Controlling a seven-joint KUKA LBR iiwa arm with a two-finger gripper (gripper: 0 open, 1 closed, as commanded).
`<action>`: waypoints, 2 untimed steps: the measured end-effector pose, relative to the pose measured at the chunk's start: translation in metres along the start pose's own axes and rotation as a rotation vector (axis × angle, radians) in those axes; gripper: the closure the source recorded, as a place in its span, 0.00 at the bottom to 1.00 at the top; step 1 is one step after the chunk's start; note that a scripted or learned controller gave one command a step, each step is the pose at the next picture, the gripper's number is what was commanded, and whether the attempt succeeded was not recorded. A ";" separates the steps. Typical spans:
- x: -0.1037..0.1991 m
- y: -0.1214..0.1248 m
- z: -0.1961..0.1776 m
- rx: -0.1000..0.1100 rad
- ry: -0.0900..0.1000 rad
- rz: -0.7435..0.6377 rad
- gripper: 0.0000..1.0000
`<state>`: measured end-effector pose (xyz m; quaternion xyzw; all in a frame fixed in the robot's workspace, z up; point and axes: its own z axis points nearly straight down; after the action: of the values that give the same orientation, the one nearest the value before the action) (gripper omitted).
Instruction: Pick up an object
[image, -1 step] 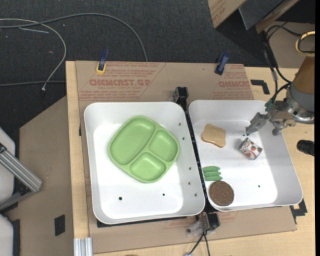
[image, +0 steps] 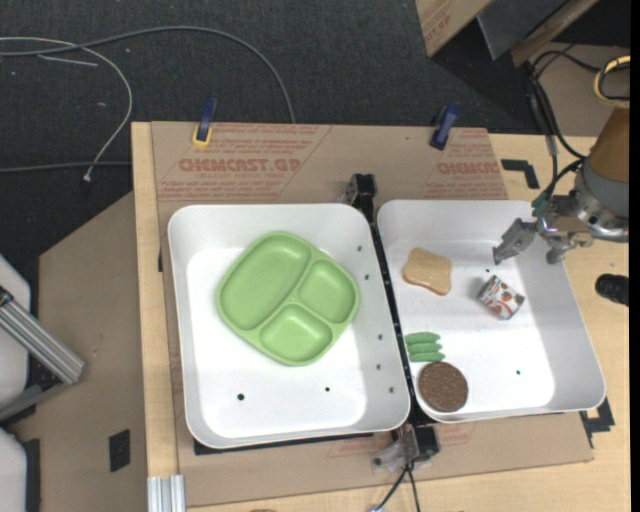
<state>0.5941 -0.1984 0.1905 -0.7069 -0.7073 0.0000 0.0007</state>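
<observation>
From above, the gripper (image: 533, 240) hovers over the right bin (image: 560, 390), far-right corner, fingers spread and holding nothing. The nearest target looks to be the small can (image: 499, 297), lying tilted on the bin floor just nearward and slightly left of the fingertips. Further left sits the toast slice (image: 428, 270); the green pods (image: 424, 346) and brown cookie (image: 442, 386) wait nearer still.
</observation>
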 end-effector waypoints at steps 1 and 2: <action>-0.007 -0.006 0.058 0.005 0.002 0.001 0.00; -0.006 -0.006 0.109 0.005 0.002 0.001 0.00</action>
<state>0.5878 -0.2041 0.0820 -0.7071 -0.7071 0.0011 0.0031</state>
